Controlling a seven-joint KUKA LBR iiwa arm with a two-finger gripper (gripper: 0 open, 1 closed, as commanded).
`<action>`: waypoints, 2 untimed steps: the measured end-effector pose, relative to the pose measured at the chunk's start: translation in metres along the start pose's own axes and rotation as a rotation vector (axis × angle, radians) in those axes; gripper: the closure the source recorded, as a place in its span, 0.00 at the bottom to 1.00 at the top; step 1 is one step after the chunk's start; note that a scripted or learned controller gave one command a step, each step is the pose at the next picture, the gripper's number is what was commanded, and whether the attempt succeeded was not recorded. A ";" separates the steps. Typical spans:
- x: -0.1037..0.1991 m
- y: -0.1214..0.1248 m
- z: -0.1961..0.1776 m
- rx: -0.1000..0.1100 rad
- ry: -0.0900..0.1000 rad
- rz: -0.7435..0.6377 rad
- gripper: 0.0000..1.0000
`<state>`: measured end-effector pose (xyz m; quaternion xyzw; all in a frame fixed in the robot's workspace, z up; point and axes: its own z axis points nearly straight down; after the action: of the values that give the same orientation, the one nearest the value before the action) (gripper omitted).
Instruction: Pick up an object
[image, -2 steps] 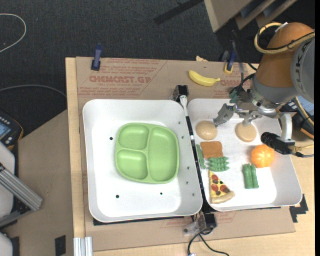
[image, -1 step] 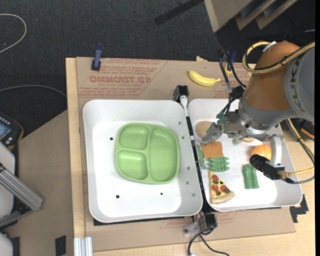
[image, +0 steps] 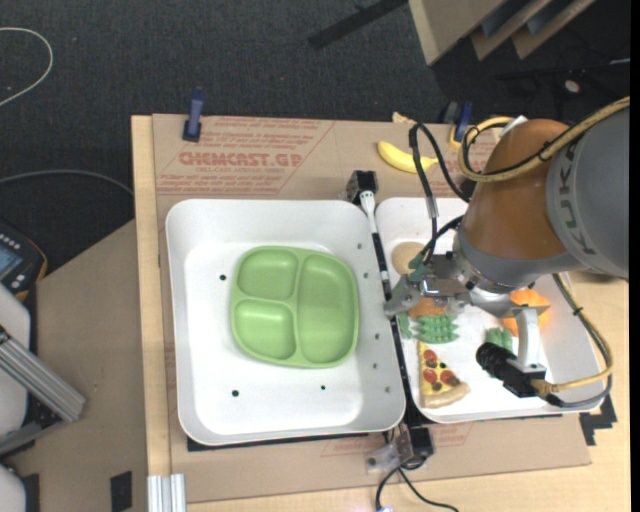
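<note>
Camera view, looking down at a slant: a counter (image: 150, 300) covered with a brown printed sheet carries two shallow white bins side by side.

The left bin (image: 200, 250) holds a light green divided plate (image: 295, 305) with three compartments, lying flat near the bin's middle.

The right bin (image: 470, 403) is partly covered by the arm (image: 520, 200), grey with a broad orange section, which reaches in from the right. Its claw (image: 425, 290) is low over the left part of this bin, close to the wall shared with the left bin. Whether the claw is released or clenched cannot be told from this angle, and nothing can be seen grasped in it.

Just below the claw lies a small green spiky toy (image: 437, 327); contact between them cannot be made out. Nearer the front edge of the bin, beside that toy, lies a pizza slice toy (image: 440, 378). A round tan piece (image: 405, 257) lies in the bin just behind the claw. An orange piece (image: 528, 297) peeks out from under the arm to the right.

Outside the bins, a yellow banana (image: 405, 157) rests on the counter behind the right bin.
</note>
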<state>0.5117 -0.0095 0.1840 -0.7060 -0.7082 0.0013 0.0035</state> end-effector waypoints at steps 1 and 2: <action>-0.002 0.002 -0.011 -0.007 -0.002 0.004 1.00; 0.039 -0.033 -0.115 -0.017 0.000 -0.004 1.00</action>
<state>0.4793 0.0288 0.2993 -0.7047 -0.7095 -0.0046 -0.0025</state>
